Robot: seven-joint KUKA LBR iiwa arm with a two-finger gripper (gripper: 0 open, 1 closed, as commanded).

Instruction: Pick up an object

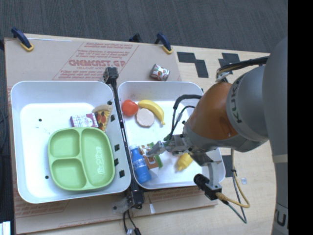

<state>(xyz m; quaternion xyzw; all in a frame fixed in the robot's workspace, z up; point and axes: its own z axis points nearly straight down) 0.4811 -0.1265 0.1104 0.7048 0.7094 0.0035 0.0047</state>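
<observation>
1. Arm (230,116): I have it reaching in over the right bin (195,89), low above that bin's near half.
2. Claw (159,148): it sits among the items near the middle of the right bin's near side. I cannot tell from here how its tips stand, nor whether anything is between them.
3. Candidate items, right bin: a blue bottle (140,166) along the left wall at the near corner; a small mixed packet (151,156) just beside the claw; a yellow piece (184,161) just under the wrist, toward the near right.
4. Right bin, far half: a banana (154,109), a tomato (129,107) and a round pink slice (145,117), close together and well apart from the claw.
5. Left bin (24,131): a green divided plate (80,158), with a purple packet (82,121) and a snack bag (102,116) at its far edge.
6. Counter (146,53): a small can (159,72) lies outside the bins, beyond the right bin's far edge.
7. Progress, my judgement: approach made, nothing visibly lifted. Grasp and lift remain.
</observation>
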